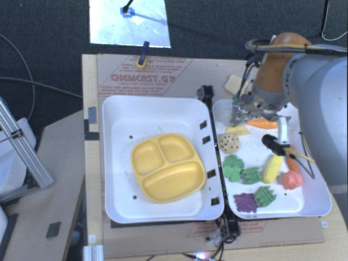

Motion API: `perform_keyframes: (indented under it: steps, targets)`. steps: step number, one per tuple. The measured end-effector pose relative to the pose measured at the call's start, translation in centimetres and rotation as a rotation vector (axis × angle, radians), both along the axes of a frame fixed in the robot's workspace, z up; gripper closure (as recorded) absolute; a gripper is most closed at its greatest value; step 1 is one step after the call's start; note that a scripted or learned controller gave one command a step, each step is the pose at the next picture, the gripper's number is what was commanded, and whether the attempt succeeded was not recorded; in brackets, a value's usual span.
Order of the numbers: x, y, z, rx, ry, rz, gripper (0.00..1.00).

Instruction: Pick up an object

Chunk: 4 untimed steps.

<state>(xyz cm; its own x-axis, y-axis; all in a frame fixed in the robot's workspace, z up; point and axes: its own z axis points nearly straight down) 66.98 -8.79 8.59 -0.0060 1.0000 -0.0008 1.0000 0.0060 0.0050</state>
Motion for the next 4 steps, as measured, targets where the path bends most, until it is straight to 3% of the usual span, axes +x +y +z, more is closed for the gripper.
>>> perform_keyframes:
  steps: [4]
  targets:
    - [-0.04, 0.39, -0.05, -0.001, 0.002, 0.0, 1.0]
